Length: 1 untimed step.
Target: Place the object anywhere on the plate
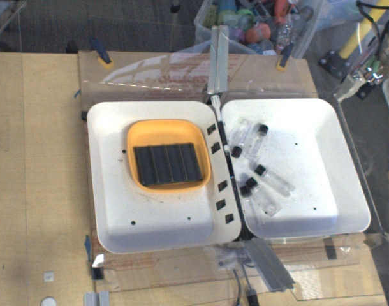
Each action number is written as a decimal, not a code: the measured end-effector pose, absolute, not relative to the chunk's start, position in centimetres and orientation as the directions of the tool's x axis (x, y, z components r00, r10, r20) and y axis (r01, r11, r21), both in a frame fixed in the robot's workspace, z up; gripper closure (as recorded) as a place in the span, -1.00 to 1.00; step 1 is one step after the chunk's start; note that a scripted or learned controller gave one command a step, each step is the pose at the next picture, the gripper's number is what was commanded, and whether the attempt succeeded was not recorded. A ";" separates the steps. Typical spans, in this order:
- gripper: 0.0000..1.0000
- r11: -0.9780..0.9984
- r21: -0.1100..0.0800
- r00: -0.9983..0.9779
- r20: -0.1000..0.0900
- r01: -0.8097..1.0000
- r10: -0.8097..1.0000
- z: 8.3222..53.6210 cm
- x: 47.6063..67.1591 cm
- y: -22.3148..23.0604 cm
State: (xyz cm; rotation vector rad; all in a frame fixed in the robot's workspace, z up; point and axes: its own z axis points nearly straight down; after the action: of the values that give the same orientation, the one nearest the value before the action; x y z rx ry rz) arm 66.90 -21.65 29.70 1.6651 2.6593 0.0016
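Clear plastic vials [270,179] with black caps lie loose in the right white bin [322,132], gathered in its left half near the divider; how the claw stands we cannot tell. We count about four of them, slanted at different angles, two close together towards the bin's front and one nearer its back, though their clear bodies blur into the white floor and an exact count is hard to give. The divider [221,171], where the two bins meet, carries a row of small black tabs. In the left white bin [111,215] we see the orange plate [136,136], sitting a little back of the middle, well apart from the vials. A dark ridged slab [168,163] lies flat on the plate and covers most of its floor. Both bins rest on a pale wooden tabletop [35,171], with a strip of cardboard [150,75] behind them. Beyond that stands a clear tub of coloured toys [264,8].
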 end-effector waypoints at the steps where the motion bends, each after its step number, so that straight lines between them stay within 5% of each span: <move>1: 1.00 0.641 0.003 -0.641 -0.004 0.768 0.768 32.9 66.9 -22.2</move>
State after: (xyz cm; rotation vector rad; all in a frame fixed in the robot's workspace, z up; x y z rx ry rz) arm 66.90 -22.21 32.92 1.3295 2.8406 0.0016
